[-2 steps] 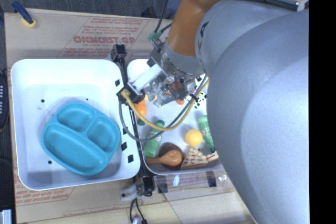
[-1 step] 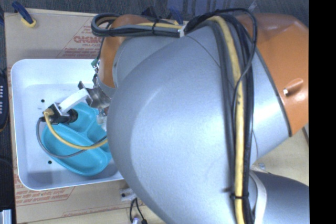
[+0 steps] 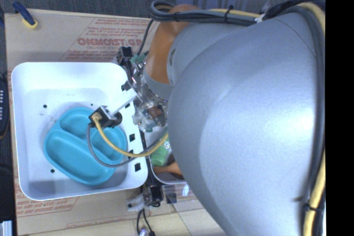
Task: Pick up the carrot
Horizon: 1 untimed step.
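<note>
Carrot [image 3: 175, 166] shows as an orange sliver at lower centre of the frame, just under a green object [image 3: 160, 154], both mostly hidden beneath my grey arm [image 3: 249, 119]. My hand [image 3: 145, 113] sits at the frame's centre by the left bin [image 3: 33, 80], which holds a blue divided tray [image 3: 77, 149]; whether it is clenched or released I cannot tell.

The grey arm [image 3: 243, 119] reaches in from the right, wrist bent down between the bins.
</note>
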### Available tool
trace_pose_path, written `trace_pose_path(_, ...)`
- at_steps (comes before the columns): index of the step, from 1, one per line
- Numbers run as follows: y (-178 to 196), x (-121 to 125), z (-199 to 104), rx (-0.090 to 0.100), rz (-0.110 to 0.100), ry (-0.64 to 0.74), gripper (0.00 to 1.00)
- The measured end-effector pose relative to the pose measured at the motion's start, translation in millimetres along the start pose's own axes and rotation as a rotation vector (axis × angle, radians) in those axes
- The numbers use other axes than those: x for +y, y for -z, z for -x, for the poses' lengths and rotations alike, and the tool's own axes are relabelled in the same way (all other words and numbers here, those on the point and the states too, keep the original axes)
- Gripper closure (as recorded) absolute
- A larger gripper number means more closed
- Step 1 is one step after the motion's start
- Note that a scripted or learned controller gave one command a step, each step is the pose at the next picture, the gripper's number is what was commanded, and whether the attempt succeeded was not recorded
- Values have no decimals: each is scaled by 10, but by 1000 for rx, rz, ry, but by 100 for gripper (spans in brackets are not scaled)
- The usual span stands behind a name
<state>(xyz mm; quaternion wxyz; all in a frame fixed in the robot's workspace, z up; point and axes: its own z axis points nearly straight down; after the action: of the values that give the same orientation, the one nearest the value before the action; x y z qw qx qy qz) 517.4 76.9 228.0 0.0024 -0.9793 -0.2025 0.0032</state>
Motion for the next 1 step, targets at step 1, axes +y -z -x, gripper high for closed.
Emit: trace_pose_path(1,350,338,-1186,-1,2,14,100)
